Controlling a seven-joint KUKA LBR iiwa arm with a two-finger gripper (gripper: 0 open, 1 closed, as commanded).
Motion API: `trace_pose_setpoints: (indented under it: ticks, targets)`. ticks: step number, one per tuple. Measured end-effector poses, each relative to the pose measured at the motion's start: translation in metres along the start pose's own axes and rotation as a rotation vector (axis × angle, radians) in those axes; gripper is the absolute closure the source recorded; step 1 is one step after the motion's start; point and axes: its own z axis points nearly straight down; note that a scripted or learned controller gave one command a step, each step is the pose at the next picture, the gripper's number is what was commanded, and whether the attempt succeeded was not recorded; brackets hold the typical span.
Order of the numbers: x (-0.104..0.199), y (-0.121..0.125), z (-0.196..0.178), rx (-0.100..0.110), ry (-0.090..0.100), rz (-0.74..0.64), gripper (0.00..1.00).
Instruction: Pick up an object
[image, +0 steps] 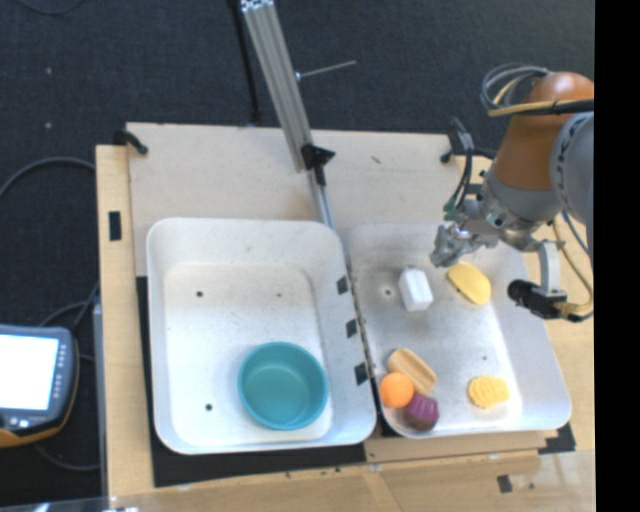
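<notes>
The bench (230, 175) carries 2 shallow white bins side by side. The left bin (190, 260) holds 1 teal bowl (283, 385), sitting upright near its front edge. The right bin (520, 350) holds 6 small objects: 1 white block (415, 288) near the middle of the back half, 1 smooth yellow piece (470, 283) just to its right, 1 ridged yellow piece (488, 391) toward the front right, 1 tan bread-like piece (413, 368) near the front left, 1 orange ball (397, 390) touching that tan piece, and 1 purple piece (421, 411) just beside the ball at the bin's front rim.

1 arm (535, 150), grey with an orange band, reaches in from the right. Its gripper (447, 250) sits over the back part of the right bin, between the white block and the smooth yellow piece and close above the latter's upper left end. Whether it is open, closed or gripping cannot be told at this angle, and no object is visibly held.

1 metal pole (285, 85) slants across the back of the bench. 1 handheld screen (30, 380) lies on the dark floor at the left; no writing, brand or label is readable anywhere.
</notes>
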Motion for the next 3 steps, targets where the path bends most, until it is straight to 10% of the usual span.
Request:
trace_pose_setpoints:
  ticks: [1,3]
  targets:
    - [-0.002,0.002,-0.047,0.001,0.0,-0.001,1.0]
    - [0.097,-0.015,-0.055,0.006,0.004,-0.004,1.0]
